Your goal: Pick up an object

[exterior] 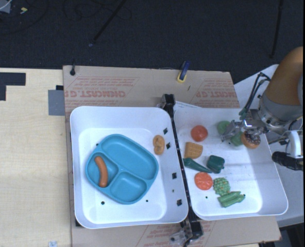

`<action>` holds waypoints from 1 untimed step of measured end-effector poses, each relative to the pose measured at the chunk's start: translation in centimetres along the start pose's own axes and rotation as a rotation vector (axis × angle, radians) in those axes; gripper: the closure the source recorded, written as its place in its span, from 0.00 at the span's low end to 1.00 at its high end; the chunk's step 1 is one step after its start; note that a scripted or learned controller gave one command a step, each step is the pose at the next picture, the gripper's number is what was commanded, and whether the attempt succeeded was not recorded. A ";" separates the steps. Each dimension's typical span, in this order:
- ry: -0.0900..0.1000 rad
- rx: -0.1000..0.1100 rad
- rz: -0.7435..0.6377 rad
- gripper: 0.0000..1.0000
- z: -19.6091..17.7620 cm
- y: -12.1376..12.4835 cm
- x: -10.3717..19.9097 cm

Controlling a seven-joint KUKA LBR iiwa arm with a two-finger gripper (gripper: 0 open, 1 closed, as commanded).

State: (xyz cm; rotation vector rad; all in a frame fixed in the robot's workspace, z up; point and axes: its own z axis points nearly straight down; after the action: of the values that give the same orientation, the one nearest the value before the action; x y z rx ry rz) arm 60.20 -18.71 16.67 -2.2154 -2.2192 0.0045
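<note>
My gripper hangs low over the far right part of the right bin, under the grey wrist and orange band. A pale green item lies right against its left side, and a brown-red round item sits just below and right of it. Whether either is held is hidden by the gripper body. Further left in this bin lie a red tomato, an orange wedge, a dark green pepper, a second red tomato, a knobbly green vegetable and a green cucumber.
The left bin holds a blue divided plate with an orange sausage on it. A tan potato lies by that bin's right wall. A black divider separates the bins. Cables run beside the wrist.
</note>
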 end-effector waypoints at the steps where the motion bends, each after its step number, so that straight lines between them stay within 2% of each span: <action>1: -0.003 -0.006 0.001 0.00 6.0 -0.4 0.4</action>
State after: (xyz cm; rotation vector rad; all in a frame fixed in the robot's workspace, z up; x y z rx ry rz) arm 59.80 -18.34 10.70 -2.2217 -2.2224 0.0013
